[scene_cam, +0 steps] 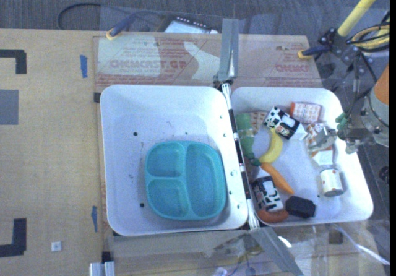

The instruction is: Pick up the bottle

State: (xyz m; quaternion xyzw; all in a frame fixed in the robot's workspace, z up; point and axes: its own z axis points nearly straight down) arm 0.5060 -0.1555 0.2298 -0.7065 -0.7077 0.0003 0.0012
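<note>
Green bottle point(245, 134) lies along the right bin's point(352, 194) left wall; my pincer point(322, 138) hovers mid-right of frame, grip state I cannot tell.

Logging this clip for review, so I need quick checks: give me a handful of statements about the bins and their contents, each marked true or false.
1. The teal divided tray lies in the left bin. True.
2. The banana lies in the left bin. False: it lies in the right bin, among the clutter.
3. The black block sits near the right bin's front edge. True.
4. The teal divided tray holds a carrot. False: its compartments are bare; the carrot is in the right bin.
5. The gripper is over the right bin. True.
6. The small white cylinder stands in the left bin. False: it is in the right bin, near its right wall.
</note>
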